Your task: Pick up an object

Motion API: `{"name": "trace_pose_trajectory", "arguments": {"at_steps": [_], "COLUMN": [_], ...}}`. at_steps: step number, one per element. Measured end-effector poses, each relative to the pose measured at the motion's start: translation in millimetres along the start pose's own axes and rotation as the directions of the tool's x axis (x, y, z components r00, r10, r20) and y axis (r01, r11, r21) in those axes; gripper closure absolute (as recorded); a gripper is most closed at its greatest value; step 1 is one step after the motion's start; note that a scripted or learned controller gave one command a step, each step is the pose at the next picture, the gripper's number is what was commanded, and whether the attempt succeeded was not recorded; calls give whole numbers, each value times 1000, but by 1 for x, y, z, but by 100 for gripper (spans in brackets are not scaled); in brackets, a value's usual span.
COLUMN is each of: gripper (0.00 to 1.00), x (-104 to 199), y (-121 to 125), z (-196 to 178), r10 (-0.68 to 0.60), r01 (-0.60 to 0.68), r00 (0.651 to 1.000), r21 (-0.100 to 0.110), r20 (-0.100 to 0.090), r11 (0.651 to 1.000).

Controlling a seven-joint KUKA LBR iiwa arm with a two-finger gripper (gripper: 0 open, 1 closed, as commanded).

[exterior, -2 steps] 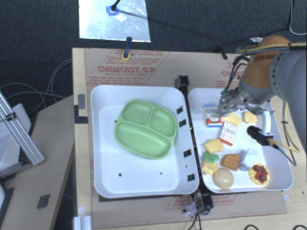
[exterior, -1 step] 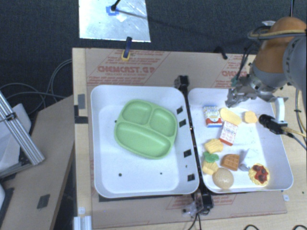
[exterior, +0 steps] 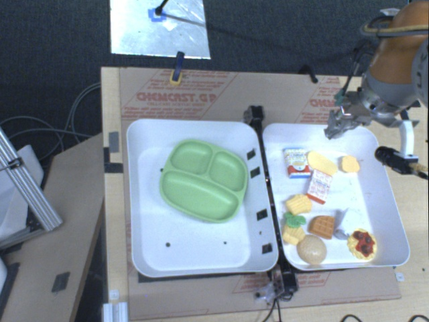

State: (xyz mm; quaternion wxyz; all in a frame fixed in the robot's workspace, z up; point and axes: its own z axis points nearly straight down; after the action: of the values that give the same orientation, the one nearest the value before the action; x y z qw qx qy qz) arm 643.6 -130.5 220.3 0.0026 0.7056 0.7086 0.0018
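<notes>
The toys sit crowded in the right bin (exterior: pixel 385 200), lower right of the frame: a small carton (exterior: pixel 296 162), a yellow wedge (exterior: pixel 322 162), a red-and-white packet (exterior: pixel 319 186), a waffle (exterior: pixel 322 226), a round bun (exterior: pixel 312 249), a little pizza (exterior: pixel 362 244); none is lifted yet. For a clean pick I would favour one with room around it (the orange-yellow piece (exterior: pixel 349 164) stands a bit apart), coming straight down with the jaws astride it. The gripper (exterior: pixel 337 126) hangs over the bin's upper rim, near the top right; the arm slants in from the right, orange band above the wrist. Whether the fingers are spread or closed I cannot tell; nothing visibly sits between them. The left bin (exterior: pixel 144 247) holds a green tray (exterior: pixel 204 180).
</notes>
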Motion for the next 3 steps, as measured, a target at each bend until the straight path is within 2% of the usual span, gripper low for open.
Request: {"name": "trace_pose_trajectory", "arguments": {"at_steps": [1,2,3], "gripper": [100,100,100], "x": [41,75,71], "y": [-39,-61,-79], "z": [-12,-8,-8], "r10": [-2,-3,3], "r01": [2,3,-3], "r00": [1000,1000,1000], "r21": [7,8,7], "r20": [-3,-3,-1], "r11": [1000,1000,1000]}}
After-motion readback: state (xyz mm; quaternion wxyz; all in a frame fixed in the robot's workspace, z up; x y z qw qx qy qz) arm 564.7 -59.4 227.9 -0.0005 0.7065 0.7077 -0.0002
